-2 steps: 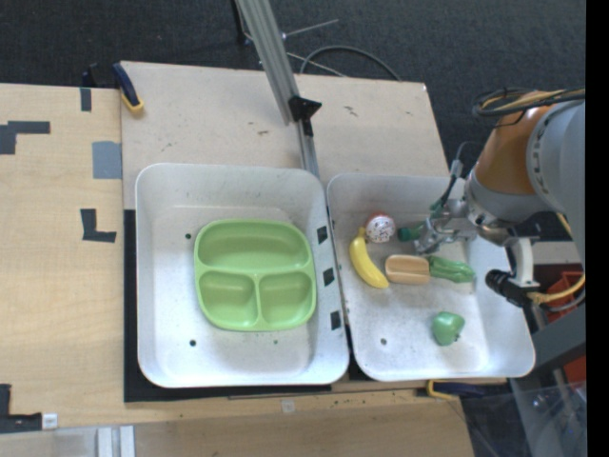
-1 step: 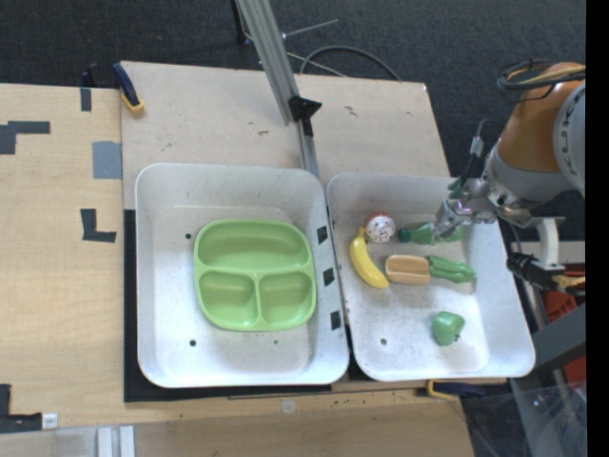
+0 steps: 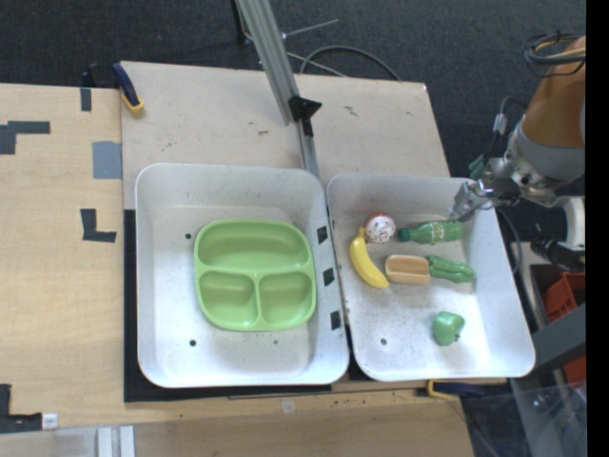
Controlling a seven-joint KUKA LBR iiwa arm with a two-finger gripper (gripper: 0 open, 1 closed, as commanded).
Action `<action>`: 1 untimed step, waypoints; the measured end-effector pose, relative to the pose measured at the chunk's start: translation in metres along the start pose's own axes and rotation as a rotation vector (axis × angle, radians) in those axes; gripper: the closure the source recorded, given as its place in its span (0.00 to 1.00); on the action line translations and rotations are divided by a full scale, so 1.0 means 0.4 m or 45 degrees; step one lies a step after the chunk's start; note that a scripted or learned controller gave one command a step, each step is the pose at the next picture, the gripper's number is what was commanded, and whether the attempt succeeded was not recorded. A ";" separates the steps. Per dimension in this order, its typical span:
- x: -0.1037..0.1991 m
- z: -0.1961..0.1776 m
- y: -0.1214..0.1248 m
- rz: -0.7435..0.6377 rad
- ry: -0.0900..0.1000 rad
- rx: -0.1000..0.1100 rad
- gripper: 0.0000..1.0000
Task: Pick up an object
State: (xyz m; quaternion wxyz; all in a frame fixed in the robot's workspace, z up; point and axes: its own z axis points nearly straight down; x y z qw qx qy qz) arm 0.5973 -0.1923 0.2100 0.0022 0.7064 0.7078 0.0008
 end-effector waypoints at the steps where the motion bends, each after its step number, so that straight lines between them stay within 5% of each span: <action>1: 0.001 -0.134 0.004 0.000 0.000 -0.001 1.00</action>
